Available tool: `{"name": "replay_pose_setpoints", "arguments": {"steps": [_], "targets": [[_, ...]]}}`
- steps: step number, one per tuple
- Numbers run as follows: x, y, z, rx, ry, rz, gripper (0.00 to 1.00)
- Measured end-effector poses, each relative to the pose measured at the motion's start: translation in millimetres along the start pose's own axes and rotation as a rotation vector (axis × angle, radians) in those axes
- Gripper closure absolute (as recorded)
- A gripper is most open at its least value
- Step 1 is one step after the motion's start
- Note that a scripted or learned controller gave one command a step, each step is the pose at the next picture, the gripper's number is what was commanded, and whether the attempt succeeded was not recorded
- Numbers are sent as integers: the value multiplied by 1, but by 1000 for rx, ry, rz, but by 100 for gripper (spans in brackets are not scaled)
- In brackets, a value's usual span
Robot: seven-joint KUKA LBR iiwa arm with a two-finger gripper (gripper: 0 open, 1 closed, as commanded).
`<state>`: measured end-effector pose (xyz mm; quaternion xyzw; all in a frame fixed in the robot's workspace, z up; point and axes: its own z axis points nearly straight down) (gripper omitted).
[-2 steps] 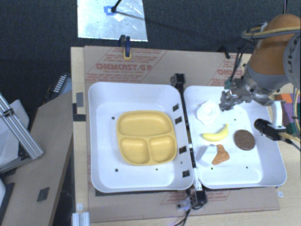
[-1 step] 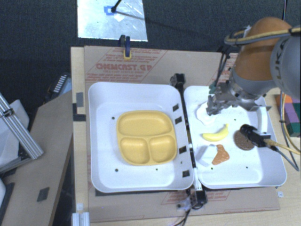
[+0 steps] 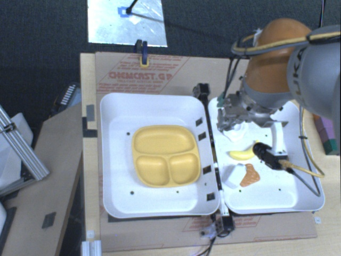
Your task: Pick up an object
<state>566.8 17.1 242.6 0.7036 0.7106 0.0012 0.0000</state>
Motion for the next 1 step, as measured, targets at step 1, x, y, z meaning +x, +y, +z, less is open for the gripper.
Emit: {"name": "replay_pose_setpoints", "arguments": {"steps": [1], "targets": [[55, -2, 3, 0, 0, 0, 100]]}}
